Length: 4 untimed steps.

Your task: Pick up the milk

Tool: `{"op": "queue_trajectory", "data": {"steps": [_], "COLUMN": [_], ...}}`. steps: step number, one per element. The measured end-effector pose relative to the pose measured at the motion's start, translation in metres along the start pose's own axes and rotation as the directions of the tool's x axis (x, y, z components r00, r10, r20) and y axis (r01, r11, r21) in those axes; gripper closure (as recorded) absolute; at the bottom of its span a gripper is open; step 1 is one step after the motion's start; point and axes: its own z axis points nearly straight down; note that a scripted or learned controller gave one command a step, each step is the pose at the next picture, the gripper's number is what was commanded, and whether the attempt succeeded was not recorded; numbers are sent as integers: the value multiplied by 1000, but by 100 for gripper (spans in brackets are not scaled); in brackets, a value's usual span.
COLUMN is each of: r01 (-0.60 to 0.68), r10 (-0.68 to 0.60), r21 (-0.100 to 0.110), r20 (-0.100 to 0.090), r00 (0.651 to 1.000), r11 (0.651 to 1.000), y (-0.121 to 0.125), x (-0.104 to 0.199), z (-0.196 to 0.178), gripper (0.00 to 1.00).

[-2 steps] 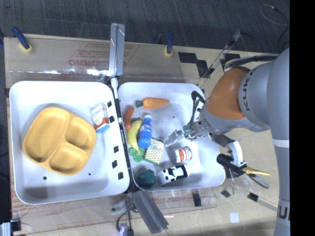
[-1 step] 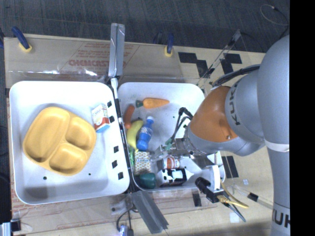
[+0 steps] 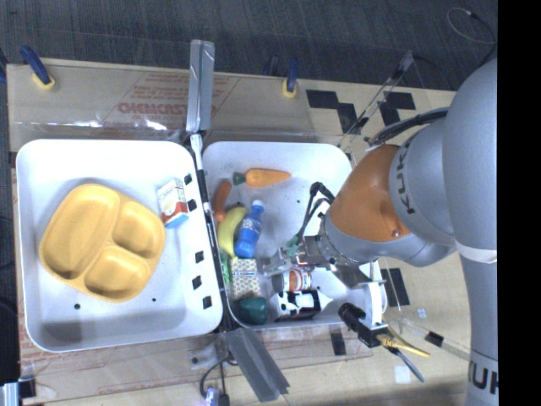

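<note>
1. A yellow divided tray is lying in the left bin, taking up much of its floor.
2. A carrot is resting near the far wall of the right bin.
3. A banana is lying just beside a blue bottle.
4. A dark green item is sitting at the near edge.
5. Blue clamps are gripping the bench's far edge.

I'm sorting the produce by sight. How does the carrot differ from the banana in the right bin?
The carrot is orange and lies roughly crosswise near the far wall of the right bin; the banana is yellow and runs lengthwise along the bin's left wall. The carrot lies apart from other items, while the banana is beside the blue bottle. Both are elongated and lie flat.
</note>
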Motion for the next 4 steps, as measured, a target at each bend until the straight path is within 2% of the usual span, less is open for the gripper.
{"op": "queue_trajectory", "data": {"steps": [1, 2, 3, 4], "r01": [561, 545, 673, 675], "r10": [-560, -545, -673, -675], "r21": [-3, -2, 0, 0], "r20": [4, 3, 4, 5], "r00": [828, 839, 740, 738], "r11": [828, 839, 740, 738], "y": [-4, -4, -4, -4], "x": [58, 134, 180, 235], "z": [-91, -125, -131, -134], "gripper": [100, 100, 100, 100]}}
